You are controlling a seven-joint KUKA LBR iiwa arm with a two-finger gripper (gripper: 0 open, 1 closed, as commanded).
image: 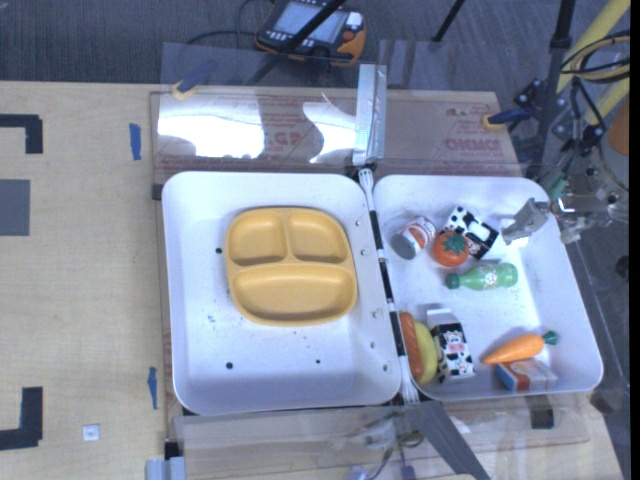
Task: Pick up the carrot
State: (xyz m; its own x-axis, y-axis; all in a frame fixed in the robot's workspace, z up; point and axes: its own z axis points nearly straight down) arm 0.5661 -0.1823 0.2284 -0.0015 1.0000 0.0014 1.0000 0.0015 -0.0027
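The carrot (514, 349) is orange with a small green top pointing right. It lies in the right bin (580, 308) near the front right corner, leaning against a small red, white and blue box (526, 374). My gripper (545, 218) hangs over the bin's far right edge, well behind the carrot and apart from it, with nothing seen in it.
The right bin also holds a green bottle (484, 278), a tomato (451, 249), a black-and-white box (470, 228), a small can (412, 238), a cow-print carton (451, 344) and a banana beside a hot dog (420, 351). The left bin (190, 298) holds a yellow divided plate (291, 265).
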